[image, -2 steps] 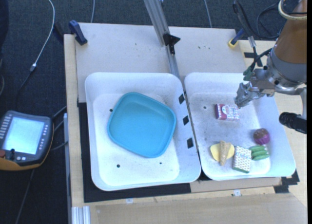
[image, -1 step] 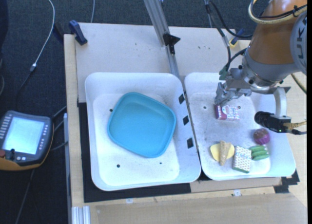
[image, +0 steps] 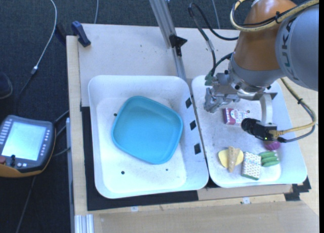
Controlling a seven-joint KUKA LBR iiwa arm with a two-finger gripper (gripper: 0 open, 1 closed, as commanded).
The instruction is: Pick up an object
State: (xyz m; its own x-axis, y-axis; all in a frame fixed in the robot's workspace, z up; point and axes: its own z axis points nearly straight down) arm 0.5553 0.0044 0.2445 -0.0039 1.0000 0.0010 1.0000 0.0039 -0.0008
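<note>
Hovering low over the right white bin just left of the small pink-and-white packet, jaws indistinct, opening impossible to tell, nothing visibly held, risking a closing miss or nudging the packet toward the yellow wedge.

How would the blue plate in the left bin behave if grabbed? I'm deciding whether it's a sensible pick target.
The blue plate lies flat and looks like rigid plastic, so it probably won't flop or roll. Its broad, shallow shape offers little except the rim, and its smooth surface may slip from the gripper.
</note>
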